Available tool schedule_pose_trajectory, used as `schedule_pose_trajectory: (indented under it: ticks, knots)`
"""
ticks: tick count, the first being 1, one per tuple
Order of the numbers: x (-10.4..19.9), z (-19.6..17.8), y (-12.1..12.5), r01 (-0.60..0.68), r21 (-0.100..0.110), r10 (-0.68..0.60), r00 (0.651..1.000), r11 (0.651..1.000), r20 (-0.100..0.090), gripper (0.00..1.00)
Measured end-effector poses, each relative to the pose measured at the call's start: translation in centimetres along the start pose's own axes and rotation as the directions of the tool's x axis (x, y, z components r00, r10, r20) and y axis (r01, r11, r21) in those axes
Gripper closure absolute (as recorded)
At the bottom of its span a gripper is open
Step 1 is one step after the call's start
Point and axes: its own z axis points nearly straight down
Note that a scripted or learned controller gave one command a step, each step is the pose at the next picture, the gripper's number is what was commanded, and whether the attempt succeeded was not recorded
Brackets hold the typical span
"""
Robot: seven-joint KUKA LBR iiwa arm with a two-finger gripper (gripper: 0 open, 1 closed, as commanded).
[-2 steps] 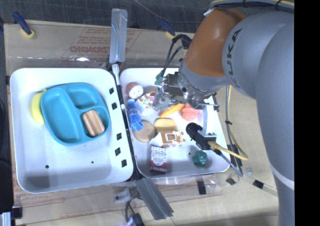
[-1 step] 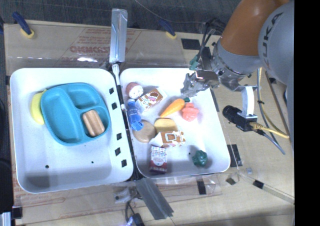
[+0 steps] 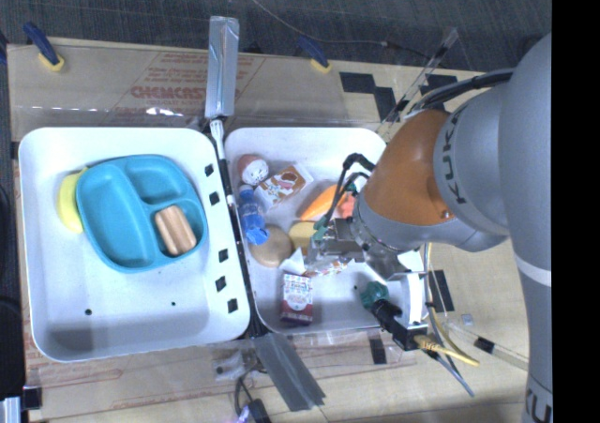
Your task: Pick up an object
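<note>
Reaching into the right bin (image 3: 272,144), the arm (image 3: 487,168) places its pincer (image 3: 330,248) low over the crowded middle of that bin, among the small objects there. I cannot tell how the pincer stands or whether it has anything, because the wrist covers it.

Several things lie close to it: a yellow block (image 3: 302,233) and a round tan piece (image 3: 273,247) just to its left, an orange item (image 3: 323,201) above, and a small red-and-white packet (image 3: 297,294) below.

To do this step well, I think it should choose one object that stands a little apart, such as the packet, come down straight over it, and close only when neighbours are not between.
</note>
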Motion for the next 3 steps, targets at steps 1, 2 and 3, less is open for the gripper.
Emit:
schedule_pose_trajectory:
  ticks: [1,2,3]
  knots:
    - [5.8,-11.7,-0.4,-0.070,-0.016,0.070,0.998,0.997,-0.002,1.00]
    - [4.4,-17.7,-0.4,0.225,-0.016,-0.225,0.974,0.974,0.006,1.00]
    - [0.2,-3.6,-0.3,0.397,-0.004,-0.397,0.918,0.918,0.003,1.00]
